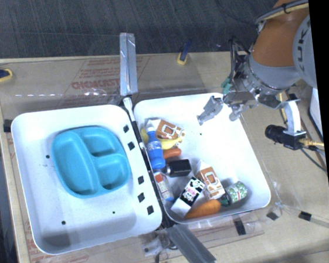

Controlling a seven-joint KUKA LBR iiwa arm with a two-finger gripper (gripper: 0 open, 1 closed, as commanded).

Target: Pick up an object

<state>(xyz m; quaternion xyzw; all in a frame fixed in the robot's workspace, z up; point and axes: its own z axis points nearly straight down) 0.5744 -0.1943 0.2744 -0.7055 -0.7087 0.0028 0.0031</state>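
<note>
While heaped at the lower centre of the frame along the right bin's (257,167) near and left walls: carrot (201,208), green can (237,193), small cartons, blue bottle (155,154). Farther up, at upper right, fingers (220,109) spread apart, gripping nothing, above bare bin floor. At left, blue divided tray (92,160) in the left bin (46,230).

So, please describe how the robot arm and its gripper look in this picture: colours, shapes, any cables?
The arm is bulky and rounded, with an orange band over a grey wrist section. The gripper is made of grey metal parts, with two slim fingers. Thin dark cables run along the wrist. A black cylindrical part with a white piece above it sticks out beside the wrist.
</note>
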